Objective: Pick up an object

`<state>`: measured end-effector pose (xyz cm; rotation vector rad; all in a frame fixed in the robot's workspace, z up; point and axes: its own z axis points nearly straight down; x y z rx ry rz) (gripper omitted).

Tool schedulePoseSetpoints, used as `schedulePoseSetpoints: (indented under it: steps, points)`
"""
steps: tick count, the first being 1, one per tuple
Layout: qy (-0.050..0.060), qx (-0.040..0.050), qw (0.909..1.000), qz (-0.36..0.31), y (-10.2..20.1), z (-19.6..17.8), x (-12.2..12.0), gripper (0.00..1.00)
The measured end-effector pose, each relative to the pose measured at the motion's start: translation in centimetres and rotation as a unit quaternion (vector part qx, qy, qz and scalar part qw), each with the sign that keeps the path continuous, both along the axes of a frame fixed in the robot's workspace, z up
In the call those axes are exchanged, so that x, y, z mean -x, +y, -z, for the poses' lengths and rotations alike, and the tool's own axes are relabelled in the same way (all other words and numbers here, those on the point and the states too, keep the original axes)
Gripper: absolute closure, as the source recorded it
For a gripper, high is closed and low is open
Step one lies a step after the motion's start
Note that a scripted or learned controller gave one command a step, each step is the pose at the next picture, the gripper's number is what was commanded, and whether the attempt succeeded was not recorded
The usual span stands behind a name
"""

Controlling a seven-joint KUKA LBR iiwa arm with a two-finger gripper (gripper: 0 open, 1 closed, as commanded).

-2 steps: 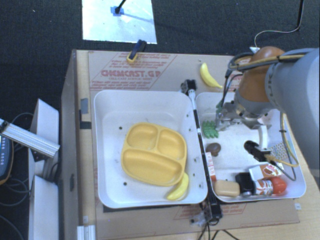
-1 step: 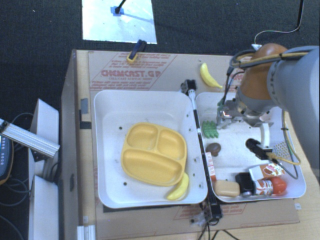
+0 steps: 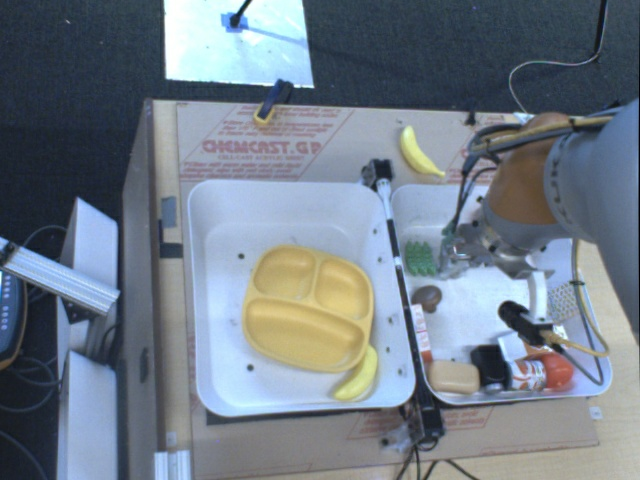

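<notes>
- Nearest the camera, along the near wall of the right bin (image 3: 475, 313), a tan block (image 3: 453, 376), a black block (image 3: 490, 365) and a red bottle (image 3: 540, 373) lying on its side are seen in a row; the black block is just beside the bottle's end.
- At the near edge of the left bin (image 3: 215, 268), a yellow banana (image 3: 358, 376) is laid against a yellow divided plate (image 3: 308, 306); the plate is set flat near the bin's middle.
- The gripper (image 3: 455, 256) is positioned over the far left part of the right bin; whether it is open or closed cannot be told.
- A green ridged piece (image 3: 421, 258) is found just beside the gripper, toward the dividing wall; a small brown round object (image 3: 428, 296) is placed near it, on the near side.
- A red and white packet (image 3: 420, 333) is lodged against the same wall.
- A second banana (image 3: 420, 153) is laid on the bench (image 3: 300, 143), beyond the right bin.
</notes>
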<state>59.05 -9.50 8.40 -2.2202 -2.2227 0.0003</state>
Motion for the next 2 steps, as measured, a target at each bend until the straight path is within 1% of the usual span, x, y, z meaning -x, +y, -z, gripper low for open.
schedulePoseSetpoints:
  steps: [1,2]
  points:
    - [-0.001,0.0004,1.0,0.0,-2.2,-0.1,-0.8,1.0]
    - [-0.001,-0.0003,1.0,-0.001,0.7,-0.1,-1.4,1.0]
